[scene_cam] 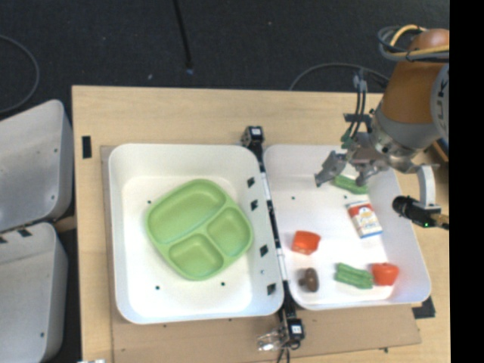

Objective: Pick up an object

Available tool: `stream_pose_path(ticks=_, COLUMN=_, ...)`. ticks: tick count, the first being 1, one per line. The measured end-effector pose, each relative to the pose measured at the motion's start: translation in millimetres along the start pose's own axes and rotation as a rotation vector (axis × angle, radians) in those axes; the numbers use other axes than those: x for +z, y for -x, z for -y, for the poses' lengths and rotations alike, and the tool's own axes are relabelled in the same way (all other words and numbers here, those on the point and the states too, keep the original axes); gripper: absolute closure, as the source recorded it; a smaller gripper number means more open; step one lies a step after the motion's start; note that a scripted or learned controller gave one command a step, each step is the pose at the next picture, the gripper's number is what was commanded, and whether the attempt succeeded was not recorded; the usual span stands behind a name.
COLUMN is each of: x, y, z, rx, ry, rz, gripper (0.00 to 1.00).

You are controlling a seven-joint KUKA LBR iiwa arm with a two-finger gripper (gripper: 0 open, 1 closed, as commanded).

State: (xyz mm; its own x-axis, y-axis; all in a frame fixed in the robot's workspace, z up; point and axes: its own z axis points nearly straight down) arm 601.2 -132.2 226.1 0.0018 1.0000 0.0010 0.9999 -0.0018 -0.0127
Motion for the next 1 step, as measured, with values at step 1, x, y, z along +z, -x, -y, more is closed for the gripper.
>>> stream_pose_path(ticks=1, x=-7.9, y=-0.3, z=-2.4, rx=-0.002, ry=0.013, rz=0.001, gripper=0.0)
